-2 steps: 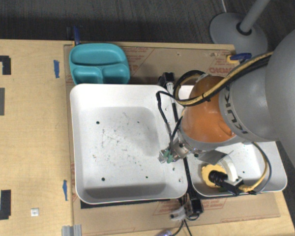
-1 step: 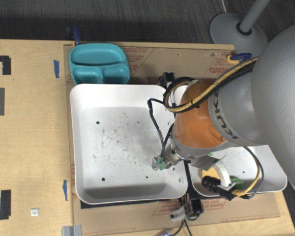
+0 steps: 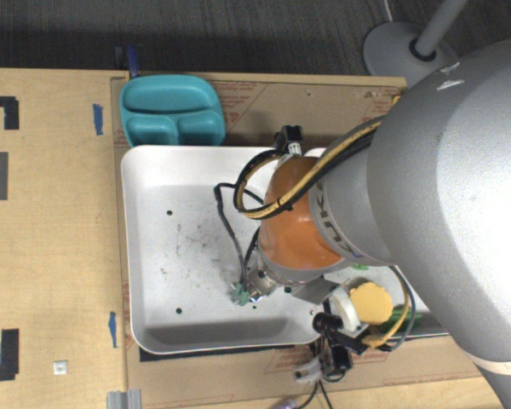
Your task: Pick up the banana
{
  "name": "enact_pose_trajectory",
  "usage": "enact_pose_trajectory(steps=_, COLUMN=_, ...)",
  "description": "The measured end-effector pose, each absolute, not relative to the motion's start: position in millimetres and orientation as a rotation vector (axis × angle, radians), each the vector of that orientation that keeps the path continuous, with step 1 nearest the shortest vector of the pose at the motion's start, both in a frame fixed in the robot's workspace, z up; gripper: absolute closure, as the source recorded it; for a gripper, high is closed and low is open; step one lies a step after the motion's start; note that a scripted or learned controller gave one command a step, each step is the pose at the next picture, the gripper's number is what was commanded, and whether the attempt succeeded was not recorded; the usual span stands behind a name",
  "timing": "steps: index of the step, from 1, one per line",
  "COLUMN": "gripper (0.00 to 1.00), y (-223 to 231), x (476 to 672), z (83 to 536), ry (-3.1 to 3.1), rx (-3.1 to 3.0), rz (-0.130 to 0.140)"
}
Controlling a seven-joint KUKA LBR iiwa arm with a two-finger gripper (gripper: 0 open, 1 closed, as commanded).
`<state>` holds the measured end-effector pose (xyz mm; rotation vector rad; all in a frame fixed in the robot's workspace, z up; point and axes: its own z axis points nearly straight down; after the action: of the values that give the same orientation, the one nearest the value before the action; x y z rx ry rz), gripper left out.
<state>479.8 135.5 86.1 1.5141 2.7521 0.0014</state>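
Note:
The grey arm with its orange band (image 3: 294, 220) reaches down into the white bin (image 3: 166, 228) and covers the bin's right part. The gripper (image 3: 252, 288) shows only as a small dark tip under the wrist, low over the bin floor near the front wall. A small green bit (image 3: 238, 295) lies right at that tip. A yellow rounded thing (image 3: 369, 302) with a white piece beside it peeks out under the arm at the lower right; I cannot tell what it is.
A teal divided tray (image 3: 172, 111) stands behind the bin's back wall. Black and yellow cables (image 3: 255, 196) loop off the wrist over the bin. The cardboard bench top (image 3: 51, 228) spreads to the left, marked with black and blue tape.

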Motion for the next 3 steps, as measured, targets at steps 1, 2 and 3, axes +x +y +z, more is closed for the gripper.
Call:
enact_pose_trajectory(steps=1, gripper=1.00, y=135.7, x=480.3, z=95.8, ry=2.750, rx=1.514, rz=0.003)
enact_pose_trajectory(steps=2, gripper=1.00, y=135.9, x=480.7, z=105.5, ry=2.749, rx=1.513, rz=0.005)
enact_pose_trajectory(steps=3, gripper=1.00, y=136.0, x=481.3, z=115.2, ry=2.747, rx=1.512, rz=0.008)
